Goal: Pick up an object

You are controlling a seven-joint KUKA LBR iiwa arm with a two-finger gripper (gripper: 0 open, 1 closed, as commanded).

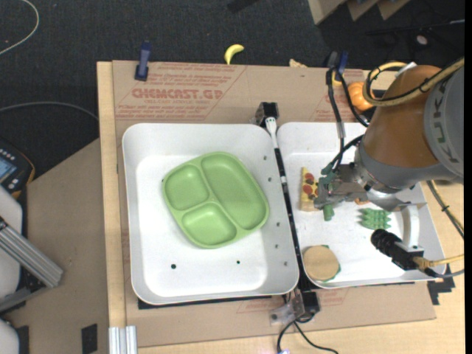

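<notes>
The pizza slice toy (307,187), yellow with red spots, lies in the right bin close to its left wall, just left of the gripper (330,196), and looks the likeliest object for this pick. The tabletop (184,94) carries two white bins side by side. The left bin (147,271) holds a green divided plate (214,199), lying flat and well apart from the arm. The right bin (310,142) holds the small things: a round tan disc (321,262) in its lower left corner as viewed, a light green leafy piece (373,218) right of the gripper, and a small dark green piece (329,212) just below the gripper. Whether the jaws are open or closed I cannot tell, and nothing can be seen held. To pick well, I judge the jaws should straddle the slice across its narrow width, stay clear of the bin wall, and go fully down before closing, since a thin flat toy slips from a shallow grip; the dark green piece so near could get caught instead
</notes>
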